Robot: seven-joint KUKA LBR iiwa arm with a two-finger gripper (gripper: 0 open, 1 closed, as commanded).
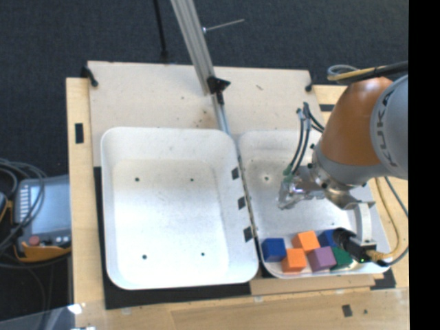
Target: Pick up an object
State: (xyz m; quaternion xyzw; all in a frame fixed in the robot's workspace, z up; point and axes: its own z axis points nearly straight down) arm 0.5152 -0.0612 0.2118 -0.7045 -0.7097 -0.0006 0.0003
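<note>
Clearly the tool (292, 192) hangs mid-right over the right bin (265, 153), gripping nothing; whether it is apart I cannot tell. Blocks cluster lower right: blue block (273, 248), orange block (295, 259), purple block (320, 258). Best descend squarely on the blue one, clear of the wall.

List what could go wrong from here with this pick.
1. The blocks lie packed together in the near corner of the right bin, so the jaws may catch two at once or push them apart.
2. They sit against the bin's rim, which could block the gripper on its way down.
3. The gripper hangs over bare bin floor, apart from the blocks; closing there would grab nothing.
</note>
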